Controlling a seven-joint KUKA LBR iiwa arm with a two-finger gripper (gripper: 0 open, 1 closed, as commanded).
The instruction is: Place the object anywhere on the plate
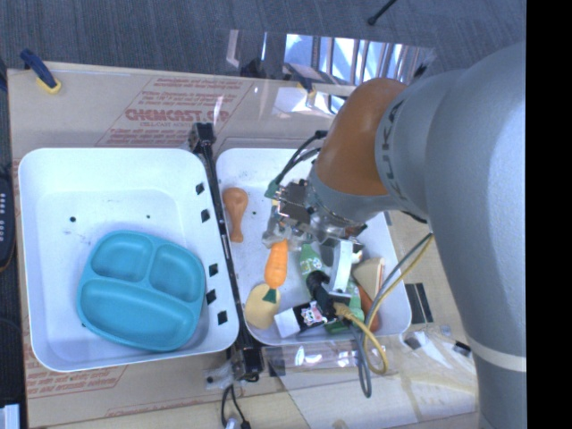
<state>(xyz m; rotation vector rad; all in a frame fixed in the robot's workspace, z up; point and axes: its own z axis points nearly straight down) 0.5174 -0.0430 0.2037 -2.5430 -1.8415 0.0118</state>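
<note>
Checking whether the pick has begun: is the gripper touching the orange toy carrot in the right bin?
Cannot tell. In the camera view the gripper hangs right above the orange toy carrot, and its body overlaps the carrot's top, hiding any contact or gap.

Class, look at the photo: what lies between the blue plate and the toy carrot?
In the camera view, the bins' adjoining white walls, clipped by black clips, separate the blue plate from the carrot; bare bin floor either side.

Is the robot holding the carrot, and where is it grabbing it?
Cannot tell. The gripper is right above the carrot top, but the arm hides the grip.
</note>
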